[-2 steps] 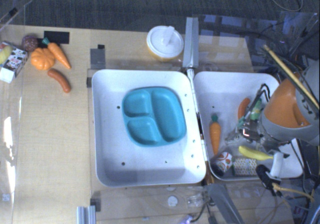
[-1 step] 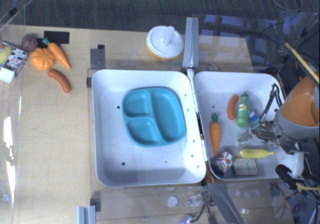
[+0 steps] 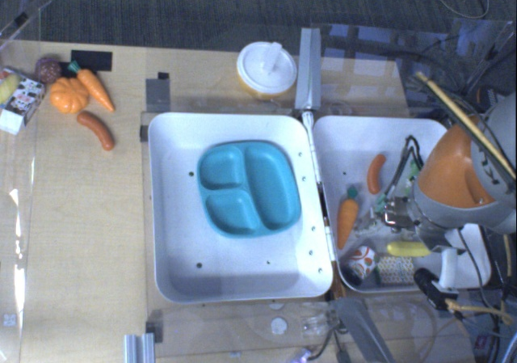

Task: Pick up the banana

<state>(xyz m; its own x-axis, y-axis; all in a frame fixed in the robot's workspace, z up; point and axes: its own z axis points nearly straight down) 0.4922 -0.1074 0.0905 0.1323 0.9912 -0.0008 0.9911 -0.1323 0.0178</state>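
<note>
The banana (image 3: 408, 249) is a short yellow piece lying flat near the front of the right bin (image 3: 347, 137). My gripper (image 3: 393, 213) hangs low in that bin, a little behind the banana and slightly to its left. The grey arm with its orange band (image 3: 451, 171) covers the bin's right part. Cables and the wrist body blur the gripper's tip, and nothing can be seen held in it.
In the right bin lie an orange carrot (image 3: 346, 221), a red sausage (image 3: 376, 172), a small patterned ball (image 3: 361, 259) and a mesh-covered piece (image 3: 396, 270). The left bin holds a blue divided plate (image 3: 249, 188). A white lidded cup (image 3: 266, 68) and toy vegetables (image 3: 81, 96) sit on the bench.
</note>
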